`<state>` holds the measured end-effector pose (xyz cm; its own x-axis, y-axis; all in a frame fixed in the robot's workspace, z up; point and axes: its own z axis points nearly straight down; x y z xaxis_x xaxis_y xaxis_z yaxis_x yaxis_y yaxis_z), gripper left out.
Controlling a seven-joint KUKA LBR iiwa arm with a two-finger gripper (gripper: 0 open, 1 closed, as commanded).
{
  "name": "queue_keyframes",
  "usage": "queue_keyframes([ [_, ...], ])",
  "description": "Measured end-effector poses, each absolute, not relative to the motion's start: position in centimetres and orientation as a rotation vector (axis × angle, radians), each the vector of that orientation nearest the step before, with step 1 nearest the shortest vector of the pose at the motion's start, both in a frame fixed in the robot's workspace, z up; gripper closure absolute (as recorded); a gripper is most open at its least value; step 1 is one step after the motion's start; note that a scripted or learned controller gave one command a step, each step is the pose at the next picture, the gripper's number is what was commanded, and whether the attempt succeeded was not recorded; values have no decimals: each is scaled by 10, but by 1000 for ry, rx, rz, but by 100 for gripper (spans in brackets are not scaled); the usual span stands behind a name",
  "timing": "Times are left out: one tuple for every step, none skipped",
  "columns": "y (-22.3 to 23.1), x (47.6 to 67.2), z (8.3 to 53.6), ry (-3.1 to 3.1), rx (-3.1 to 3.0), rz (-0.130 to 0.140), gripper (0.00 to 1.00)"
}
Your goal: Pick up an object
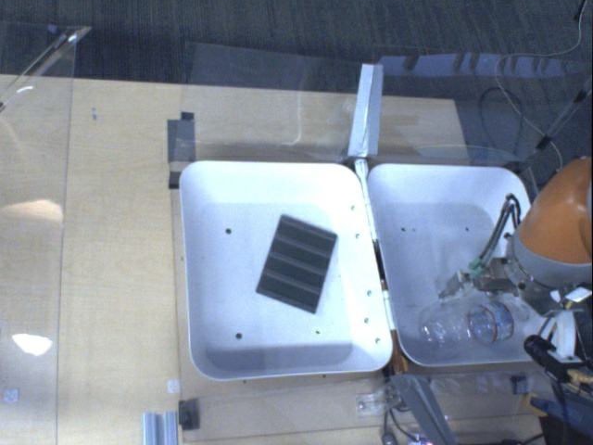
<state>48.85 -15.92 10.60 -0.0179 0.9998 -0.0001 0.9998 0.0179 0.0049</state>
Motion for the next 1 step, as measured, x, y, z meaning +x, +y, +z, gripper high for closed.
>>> queue_keyframes([
  [-156,489,206,2109,2320,6,0],
])
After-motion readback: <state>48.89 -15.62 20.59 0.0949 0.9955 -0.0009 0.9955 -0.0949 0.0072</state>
